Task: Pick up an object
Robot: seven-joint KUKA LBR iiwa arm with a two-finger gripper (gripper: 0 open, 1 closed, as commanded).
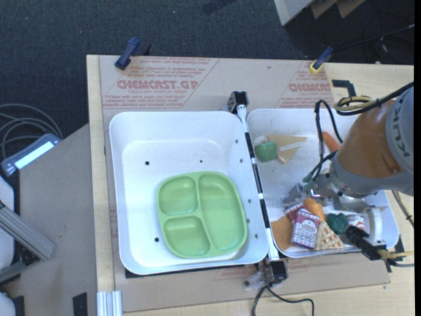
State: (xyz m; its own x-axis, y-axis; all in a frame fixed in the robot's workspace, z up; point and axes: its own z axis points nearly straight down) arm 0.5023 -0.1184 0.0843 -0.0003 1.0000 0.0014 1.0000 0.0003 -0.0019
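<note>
White plastic forms both shallow bins on the bench. The left bin (131, 143) holds a green divided tray (200, 214), lying flat toward its near half. The right bin (276, 118) holds a cluster of small objects. The arm (375, 151), grey with an orange band, reaches in from the right and covers much of this bin.

The gripper (309, 193) sits low over the near half of the right bin, among the clutter. Whether it is released or clenched cannot be told; no object is seen held in it.

Candidate objects lie just beside the gripper: a small red-and-white carton (305, 230), a waffle-patterned piece (329, 237) touching it, an orange item (316, 209) and a dark green item (337, 222). A green rounded object (266, 151) and a pale wedge (289, 143) lie farther back, apart from the cluster.

Judged step: descent or grasp attempt at the cluster. The next move calls for closing on one object, then a straight lift. Crowding may cause a slip or a double pick.
</note>
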